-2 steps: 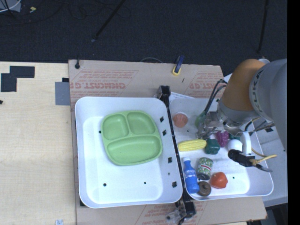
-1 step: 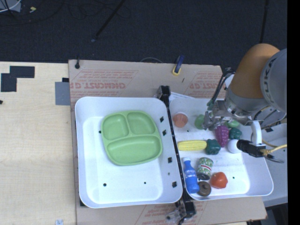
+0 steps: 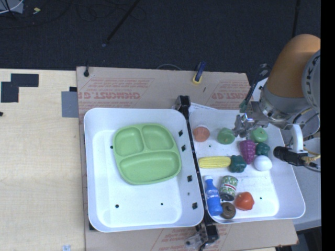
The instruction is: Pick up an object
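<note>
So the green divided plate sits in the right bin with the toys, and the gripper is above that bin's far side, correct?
Not quite. The green divided plate lies in the left bin, apart from the toys. The camera view shows the toys, such as the corn cob and blue bottle, in the right bin, with the gripper above that bin's far side.

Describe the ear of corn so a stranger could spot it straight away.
Look in the right-hand white bin, the one crowded with toy food, not the one holding the green plate. Near its left wall lies the corn, flat, beside a dark green vegetable. It is the only long yellow piece there.
</note>
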You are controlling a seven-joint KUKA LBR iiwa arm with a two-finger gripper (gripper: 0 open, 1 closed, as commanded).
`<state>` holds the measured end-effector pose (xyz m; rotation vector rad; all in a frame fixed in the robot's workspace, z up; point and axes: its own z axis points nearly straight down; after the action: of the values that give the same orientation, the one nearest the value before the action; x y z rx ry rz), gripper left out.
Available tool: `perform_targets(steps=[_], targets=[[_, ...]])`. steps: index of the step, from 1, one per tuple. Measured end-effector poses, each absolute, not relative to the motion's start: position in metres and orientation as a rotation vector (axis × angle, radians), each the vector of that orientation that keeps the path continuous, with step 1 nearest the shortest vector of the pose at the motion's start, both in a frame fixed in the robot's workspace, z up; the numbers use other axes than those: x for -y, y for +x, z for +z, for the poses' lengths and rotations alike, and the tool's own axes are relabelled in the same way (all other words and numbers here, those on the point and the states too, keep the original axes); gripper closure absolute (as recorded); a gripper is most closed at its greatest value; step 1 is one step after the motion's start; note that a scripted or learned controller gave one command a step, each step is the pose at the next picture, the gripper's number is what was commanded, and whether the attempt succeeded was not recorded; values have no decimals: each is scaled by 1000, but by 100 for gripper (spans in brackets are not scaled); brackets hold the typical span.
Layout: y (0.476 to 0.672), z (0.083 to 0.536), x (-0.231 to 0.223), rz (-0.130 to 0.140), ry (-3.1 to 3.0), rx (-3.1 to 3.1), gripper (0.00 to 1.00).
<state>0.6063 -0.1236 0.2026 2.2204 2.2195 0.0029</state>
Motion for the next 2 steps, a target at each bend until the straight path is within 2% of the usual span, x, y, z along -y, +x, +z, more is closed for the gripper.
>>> perform_targets(steps=[1, 2], targets=[[607, 229, 125, 2, 2220, -2222, 100], [588, 239, 75, 1, 2221, -2228, 100]])
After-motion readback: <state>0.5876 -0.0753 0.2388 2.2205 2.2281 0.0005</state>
